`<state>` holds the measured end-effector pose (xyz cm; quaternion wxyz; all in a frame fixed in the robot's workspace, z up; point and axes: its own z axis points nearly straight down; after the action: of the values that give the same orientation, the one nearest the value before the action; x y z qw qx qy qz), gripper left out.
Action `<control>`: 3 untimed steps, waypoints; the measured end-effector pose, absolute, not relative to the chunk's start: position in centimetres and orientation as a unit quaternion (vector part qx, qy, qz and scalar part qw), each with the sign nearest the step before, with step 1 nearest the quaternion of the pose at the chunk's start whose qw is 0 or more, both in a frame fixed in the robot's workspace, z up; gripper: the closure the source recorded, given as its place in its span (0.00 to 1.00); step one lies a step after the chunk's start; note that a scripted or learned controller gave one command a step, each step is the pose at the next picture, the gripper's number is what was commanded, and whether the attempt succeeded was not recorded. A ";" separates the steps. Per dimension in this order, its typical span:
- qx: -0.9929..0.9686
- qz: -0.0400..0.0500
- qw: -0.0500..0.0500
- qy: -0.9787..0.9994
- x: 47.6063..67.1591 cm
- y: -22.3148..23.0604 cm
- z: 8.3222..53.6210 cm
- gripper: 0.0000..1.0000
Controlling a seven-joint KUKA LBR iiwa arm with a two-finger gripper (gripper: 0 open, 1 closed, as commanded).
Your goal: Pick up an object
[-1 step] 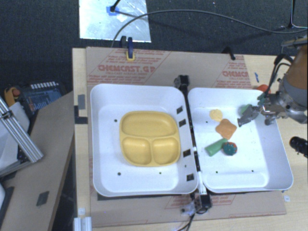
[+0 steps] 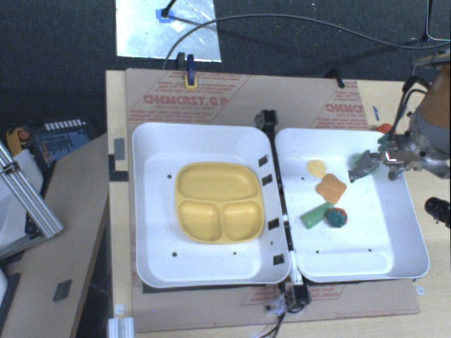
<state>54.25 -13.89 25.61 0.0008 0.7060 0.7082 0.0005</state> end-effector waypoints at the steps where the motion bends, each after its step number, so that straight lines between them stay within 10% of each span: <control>1: 0.707 0.000 0.000 0.708 54.4 -13.9 21.5 0.00; 3: 0.707 0.000 -0.001 0.707 54.0 -15.6 10.0 0.00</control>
<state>54.04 -15.60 10.04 -0.0005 0.7069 0.7073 -0.0003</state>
